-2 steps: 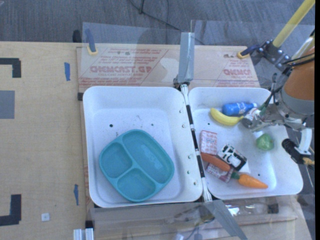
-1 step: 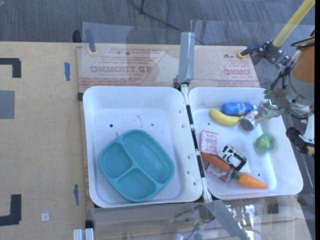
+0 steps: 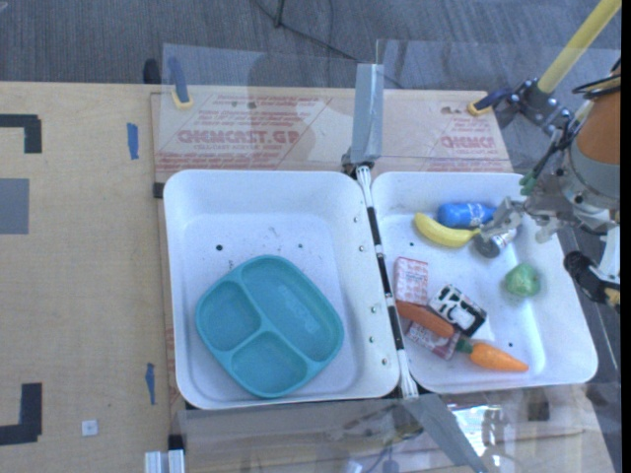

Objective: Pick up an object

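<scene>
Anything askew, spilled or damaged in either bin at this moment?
Nothing looks spilled or broken. The right bin is cluttered: a carrot lies partly on a small packet, with a black-and-white item on top. The teal divided plate sits diagonally in the left bin. The gripper hangs near the banana.

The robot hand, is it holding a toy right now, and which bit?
Nothing is between the hand's fingers. It hovers by the banana and blue toy.
</scene>
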